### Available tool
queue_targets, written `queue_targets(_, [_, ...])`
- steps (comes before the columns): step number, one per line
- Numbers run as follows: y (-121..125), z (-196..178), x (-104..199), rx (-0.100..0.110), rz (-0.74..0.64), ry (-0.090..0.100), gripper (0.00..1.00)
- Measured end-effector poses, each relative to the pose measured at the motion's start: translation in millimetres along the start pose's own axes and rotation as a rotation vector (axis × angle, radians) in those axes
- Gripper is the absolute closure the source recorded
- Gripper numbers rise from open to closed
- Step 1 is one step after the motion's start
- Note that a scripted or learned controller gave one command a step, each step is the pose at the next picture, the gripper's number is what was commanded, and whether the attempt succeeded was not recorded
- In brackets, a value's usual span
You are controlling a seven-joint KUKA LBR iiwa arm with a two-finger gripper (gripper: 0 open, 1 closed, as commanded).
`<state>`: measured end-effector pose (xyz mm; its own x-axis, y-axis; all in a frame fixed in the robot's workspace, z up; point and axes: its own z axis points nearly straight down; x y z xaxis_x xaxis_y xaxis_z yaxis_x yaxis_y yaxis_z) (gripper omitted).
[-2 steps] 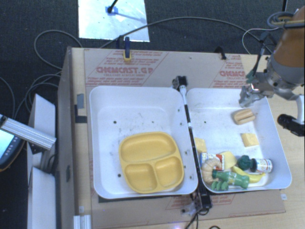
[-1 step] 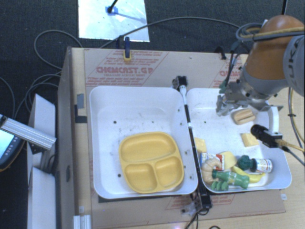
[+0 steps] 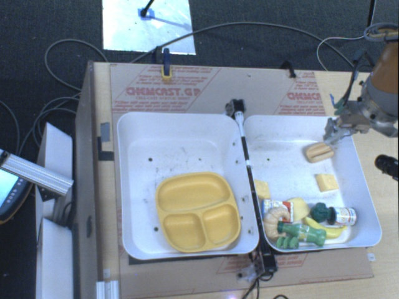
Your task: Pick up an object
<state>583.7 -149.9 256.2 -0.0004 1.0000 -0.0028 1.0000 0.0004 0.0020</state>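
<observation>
My gripper (image 3: 335, 131) hangs over the far right part of the right bin (image 3: 280, 143), at the end of the grey arm (image 3: 380, 95). Just below and to its left lies a tan bread-like block (image 3: 318, 152); whether they touch is unclear. A pale yellow square (image 3: 326, 182) lies nearer the front, and another yellow piece (image 3: 262, 189) rests by the bin's left wall. A pile at the front holds a green bottle (image 3: 299, 234), a green-capped small bottle (image 3: 335, 215), a yellow banana (image 3: 329, 230) and a toy pastry (image 3: 275, 215).
The left bin (image 3: 143, 142) holds a yellow divided plate (image 3: 198, 212) at its front. A black divider strip (image 3: 245, 154) runs between the bins. Cables trail across the dark floor behind the bench. A black knob (image 3: 386, 165) sticks out at the right.
</observation>
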Motion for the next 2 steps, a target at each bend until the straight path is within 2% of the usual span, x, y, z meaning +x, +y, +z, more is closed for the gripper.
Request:
queue_targets(1, [36,-48,-58,-0.003,0.000,0.000,1.00])
queue_targets(2, [35,-44,3,-0.001,-0.004,0.003,1.00])
